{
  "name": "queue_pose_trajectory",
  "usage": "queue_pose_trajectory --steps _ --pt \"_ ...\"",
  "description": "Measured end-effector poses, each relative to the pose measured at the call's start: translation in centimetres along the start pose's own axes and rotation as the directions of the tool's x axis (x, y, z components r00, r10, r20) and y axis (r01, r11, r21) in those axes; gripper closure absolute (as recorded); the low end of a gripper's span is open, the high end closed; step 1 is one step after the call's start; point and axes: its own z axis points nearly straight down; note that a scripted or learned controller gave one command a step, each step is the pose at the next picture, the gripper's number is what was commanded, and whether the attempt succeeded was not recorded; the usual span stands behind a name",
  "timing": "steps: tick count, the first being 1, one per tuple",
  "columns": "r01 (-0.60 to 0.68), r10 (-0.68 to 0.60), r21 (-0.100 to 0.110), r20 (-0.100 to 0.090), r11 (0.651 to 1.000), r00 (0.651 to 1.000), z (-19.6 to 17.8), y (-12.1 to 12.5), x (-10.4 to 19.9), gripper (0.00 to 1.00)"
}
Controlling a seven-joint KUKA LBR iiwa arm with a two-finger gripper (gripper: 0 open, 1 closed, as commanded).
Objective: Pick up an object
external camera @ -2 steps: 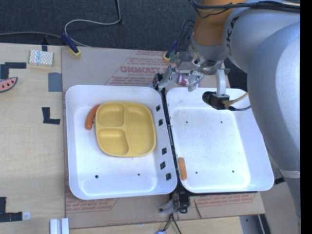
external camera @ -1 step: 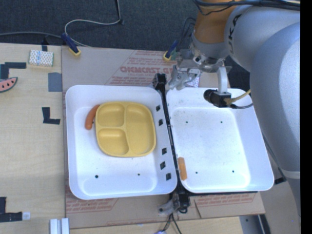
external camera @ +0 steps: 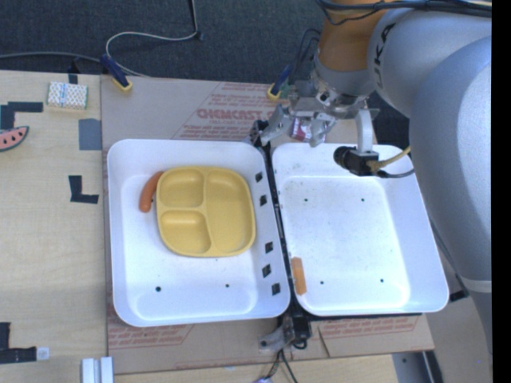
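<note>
Where the pale wooden worktop point(external camera: 48, 238) meets the dark grey carpeted floor point(external camera: 120, 6) along the top of the camera view, a sheet of brown printed cardboard point(external camera: 200, 110) is laid under two shallow white plastic bins. The left bin point(external camera: 128, 294) holds a yellow divided plastic plate point(external camera: 206, 211), and an orange sausage-shaped toy point(external camera: 147, 192) lies touching the plate's left edge. In the right bin point(external camera: 399, 286), a small orange carrot-like piece point(external camera: 299, 274) is seen close against the left wall, near the front; the bin floor is dotted with a few dark specks.

The grey arm with its orange band point(external camera: 355, 30) is reached in from the right, and the gripper point(external camera: 302, 126) is hung over the far rim where the two bins meet. A small pinkish object point(external camera: 299, 128) is seen at the gripper, but whether it sits between the fingers cannot be told, nor can the width of their opening. A black cylindrical fitting point(external camera: 351, 159) with a cable is seen just beside the gripper, over the right bin's far edge.

On the worktop to the left, black tape marks point(external camera: 80, 188), a grey square patch point(external camera: 90, 133), a small patterned sponge-like block point(external camera: 67, 95) and a red watermelon-slice toy point(external camera: 11, 139) are scattered. A thin cable point(external camera: 152, 37) with a blue and yellow clip point(external camera: 116, 72) is trailed across the floor.
</note>
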Motion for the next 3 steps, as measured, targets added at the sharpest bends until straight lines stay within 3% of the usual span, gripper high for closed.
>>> queue_pose_trajectory --steps 1,2,3 --pt "0.001 -0.001 0.001 -0.001 1.0 1.0 -0.95 0.01 0.03 1.0" --pt "0.001 -0.001 0.001 0.0 1.0 1.0 -0.94 0.0 0.01 0.0" --pt "0.001 -0.001 0.001 -0.001 1.0 1.0 -1.89 0.01 0.04 1.0"
